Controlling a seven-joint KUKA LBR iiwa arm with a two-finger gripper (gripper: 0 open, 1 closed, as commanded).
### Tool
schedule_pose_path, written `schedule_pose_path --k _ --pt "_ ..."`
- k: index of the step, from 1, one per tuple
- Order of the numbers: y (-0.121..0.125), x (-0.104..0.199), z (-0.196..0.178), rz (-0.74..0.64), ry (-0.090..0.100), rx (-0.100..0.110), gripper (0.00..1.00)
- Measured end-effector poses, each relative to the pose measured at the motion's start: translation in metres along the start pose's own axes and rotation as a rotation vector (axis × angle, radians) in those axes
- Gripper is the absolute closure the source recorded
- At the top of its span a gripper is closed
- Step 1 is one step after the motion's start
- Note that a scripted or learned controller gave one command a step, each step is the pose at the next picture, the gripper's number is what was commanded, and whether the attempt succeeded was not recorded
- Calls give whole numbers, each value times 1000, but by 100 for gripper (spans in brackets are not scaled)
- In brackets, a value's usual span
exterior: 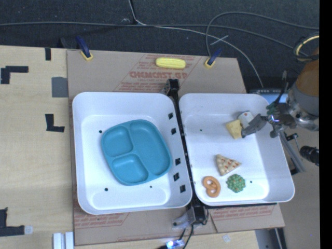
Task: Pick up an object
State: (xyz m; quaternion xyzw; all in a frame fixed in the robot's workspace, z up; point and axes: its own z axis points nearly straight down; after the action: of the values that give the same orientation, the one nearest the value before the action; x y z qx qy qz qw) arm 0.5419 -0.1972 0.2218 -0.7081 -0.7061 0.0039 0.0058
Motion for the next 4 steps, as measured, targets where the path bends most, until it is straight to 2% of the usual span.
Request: schedule_pose_path --k 1,3,4 --pt "3 0 -7 -4 -3 -12 0" --pt "5 0 117 -4 -1 -6 0" --pt "6 0 137 -4 -5 -14 0"
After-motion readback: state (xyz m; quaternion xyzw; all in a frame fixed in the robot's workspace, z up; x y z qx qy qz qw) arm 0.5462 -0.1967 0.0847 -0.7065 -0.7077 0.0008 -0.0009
